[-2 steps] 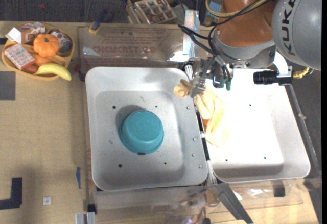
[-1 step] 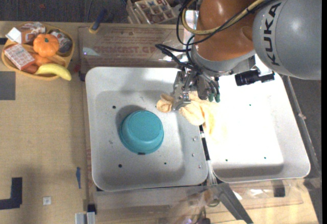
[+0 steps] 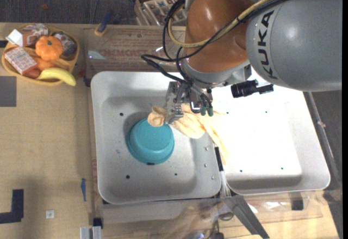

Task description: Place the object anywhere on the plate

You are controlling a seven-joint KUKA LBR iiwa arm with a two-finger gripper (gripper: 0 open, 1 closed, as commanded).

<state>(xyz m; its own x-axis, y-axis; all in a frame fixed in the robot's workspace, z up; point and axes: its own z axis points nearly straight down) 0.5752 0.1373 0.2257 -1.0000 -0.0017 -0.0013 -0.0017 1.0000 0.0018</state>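
A teal round plate point(image 3: 151, 143) lies in the left bin point(image 3: 109, 102), a little left of its middle. A limp tan and yellow object point(image 3: 191, 125) lies just right of the plate. Its left end point(image 3: 156, 118) touches the plate's upper rim, and its right end trails toward the divide between the bins. My gripper point(image 3: 187, 106) hangs straight over the object's upper part, right at it, and the wrist hides where they meet.
The right bin point(image 3: 272, 145) sits beside the left one, under the arm's big grey and orange body. A bowl of toy fruit point(image 3: 41, 55) stands on the bench at far left. Boxes and cables lie beyond the bench's back edge.
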